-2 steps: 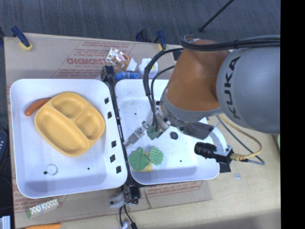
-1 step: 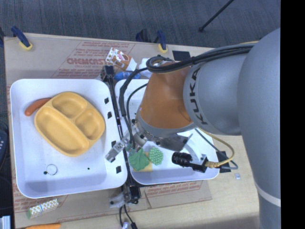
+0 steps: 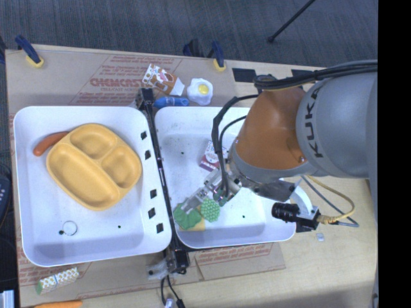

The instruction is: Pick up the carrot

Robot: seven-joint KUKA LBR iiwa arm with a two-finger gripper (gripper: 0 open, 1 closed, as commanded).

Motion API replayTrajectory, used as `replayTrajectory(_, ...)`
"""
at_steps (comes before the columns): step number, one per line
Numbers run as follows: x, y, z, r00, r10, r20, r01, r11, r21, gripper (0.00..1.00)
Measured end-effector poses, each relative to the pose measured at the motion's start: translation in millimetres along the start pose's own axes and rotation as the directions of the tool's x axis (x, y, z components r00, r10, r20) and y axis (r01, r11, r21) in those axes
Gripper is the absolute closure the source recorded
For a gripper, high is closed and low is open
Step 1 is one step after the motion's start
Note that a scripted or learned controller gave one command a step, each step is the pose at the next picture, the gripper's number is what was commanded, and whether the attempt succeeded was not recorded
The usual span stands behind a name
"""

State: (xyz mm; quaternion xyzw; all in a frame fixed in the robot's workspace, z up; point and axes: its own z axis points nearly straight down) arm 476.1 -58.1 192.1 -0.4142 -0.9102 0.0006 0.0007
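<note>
From the overhead camera the gripper [image 3: 200,201] is down low in the right bin [image 3: 183,133], hanging just over a green toy [image 3: 188,218] and a paler green piece [image 3: 210,209] near the front wall; its fingers look parted with nothing between them; the carrot [image 3: 50,142] is way over in the left bin [image 3: 26,191], tucked against the back-left edge of the yellow divided plate [image 3: 93,165]; the risk, as I judge it, is a grab on the wrong item here, since the arm sits well apart from its target; even over there, the plate rim could block a finger; the right bin also holds a small red-and-white packet [image 3: 210,156]; the plate's own compartments look bare.
</note>
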Motion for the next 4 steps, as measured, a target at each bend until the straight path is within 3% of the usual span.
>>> replayTrajectory(1, 59, 52, 1, 0.993, -0.119, -0.002, 0.119, 0.993, 0.001, 0.0)
replayTrajectory(2, -60, 1, 40, 0.966, -0.258, 0.001, 0.258, 0.966, 0.0, 0.0)
replayTrajectory(3, 20, 30, 0, 0.964, -0.266, -0.002, 0.266, 0.964, 0.0, 0.0)
replayTrajectory(4, 56, 49, 1, 0.966, -0.259, -0.003, 0.259, 0.966, 0.001, 0.0)
